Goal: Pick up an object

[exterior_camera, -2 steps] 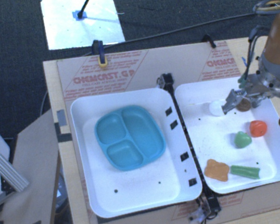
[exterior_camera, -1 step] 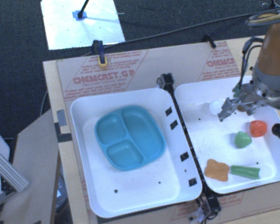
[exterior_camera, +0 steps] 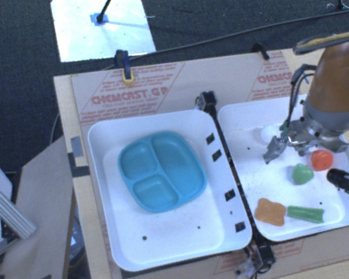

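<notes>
The right white bin (exterior_camera: 250,117) holds several small objects: a white ball (exterior_camera: 268,132) near the back, a green lump (exterior_camera: 302,174), a red-orange piece (exterior_camera: 322,159), an orange block (exterior_camera: 270,212) and a long green piece (exterior_camera: 306,214) at the front. My gripper (exterior_camera: 283,150) hangs over the middle of this bin, between the white ball and the green lump. It is open, one grey finger (exterior_camera: 273,151) splays toward the left, and nothing sits between the fingers. The wrist covers part of the bin behind the red-orange piece.
The left white bin (exterior_camera: 122,242) carries a blue divided plate (exterior_camera: 162,170). A black-clipped divider (exterior_camera: 224,160) runs between the bins. The grey arm with its orange band (exterior_camera: 343,86) fills the right bin's far right side. A black part (exterior_camera: 344,182) juts out beside the green lump.
</notes>
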Action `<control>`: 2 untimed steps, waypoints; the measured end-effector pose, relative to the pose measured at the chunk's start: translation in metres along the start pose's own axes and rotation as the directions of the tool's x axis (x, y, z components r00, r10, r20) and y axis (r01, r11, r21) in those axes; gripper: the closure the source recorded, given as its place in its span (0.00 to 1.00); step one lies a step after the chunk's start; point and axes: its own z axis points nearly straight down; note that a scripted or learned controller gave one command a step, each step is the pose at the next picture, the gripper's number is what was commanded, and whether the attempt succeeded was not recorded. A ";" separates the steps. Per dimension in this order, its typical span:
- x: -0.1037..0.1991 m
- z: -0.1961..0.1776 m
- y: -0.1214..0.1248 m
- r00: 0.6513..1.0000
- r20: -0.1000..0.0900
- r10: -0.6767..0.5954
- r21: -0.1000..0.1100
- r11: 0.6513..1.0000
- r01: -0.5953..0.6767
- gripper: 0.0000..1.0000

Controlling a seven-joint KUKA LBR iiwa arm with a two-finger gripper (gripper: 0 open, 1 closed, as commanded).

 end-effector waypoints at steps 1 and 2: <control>-0.005 0.061 0.002 1.000 0.000 0.000 0.000 1.000 0.000 0.00; -0.006 0.047 0.004 1.000 0.002 0.001 -0.006 1.000 -0.001 1.00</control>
